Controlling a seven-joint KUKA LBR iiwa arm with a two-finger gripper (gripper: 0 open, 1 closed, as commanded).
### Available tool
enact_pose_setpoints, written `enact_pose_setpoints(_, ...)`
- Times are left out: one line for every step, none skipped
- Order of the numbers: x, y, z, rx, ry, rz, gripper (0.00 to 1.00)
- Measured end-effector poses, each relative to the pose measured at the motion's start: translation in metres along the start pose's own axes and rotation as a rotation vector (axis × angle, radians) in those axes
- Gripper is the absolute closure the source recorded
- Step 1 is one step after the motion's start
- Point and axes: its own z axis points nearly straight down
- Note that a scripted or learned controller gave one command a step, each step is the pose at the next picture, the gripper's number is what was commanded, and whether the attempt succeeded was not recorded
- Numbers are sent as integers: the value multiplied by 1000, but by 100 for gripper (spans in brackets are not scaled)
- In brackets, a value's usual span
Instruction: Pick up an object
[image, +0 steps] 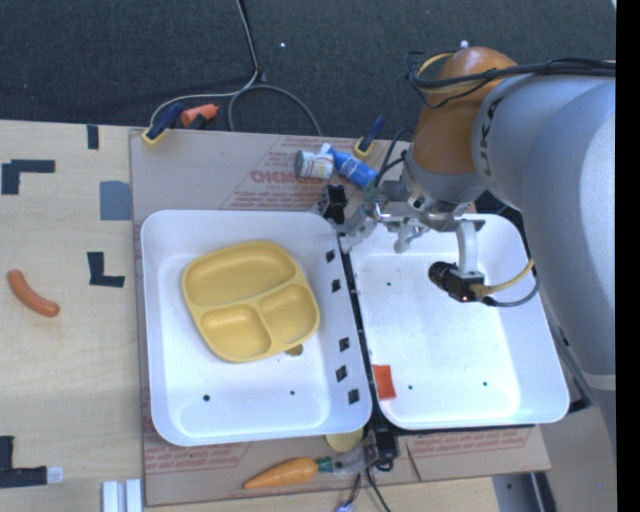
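Note:
A yellow divided plate (250, 298) lies in the left white bin (165, 400), tilted toward the back. A small brown item (293, 350) peeks out from under the plate's front edge. In the right bin (520, 400) a small orange-red piece (383, 380) rests near the front left corner. My gripper (405, 232) hangs over the back left corner of the right bin, close to the divider between the bins. Nothing shows in its hold. A black cable fitting (455, 280) hangs off the wrist above the right bin's floor.
An orange carrot (282, 472) lies on the cardboard in front of the bins. A reddish sausage (33, 293) sits on the wooden table at far left. Clamps (180, 118) and a blue-and-white clip (335, 163) stand behind the bins. The grey arm covers the right side.

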Motion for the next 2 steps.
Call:
enact_pose_setpoints(-123, 22, 111, 4, -9, 15, 0)
enact_pose_setpoints(-75, -4, 105, 3, -7, 6, 0)
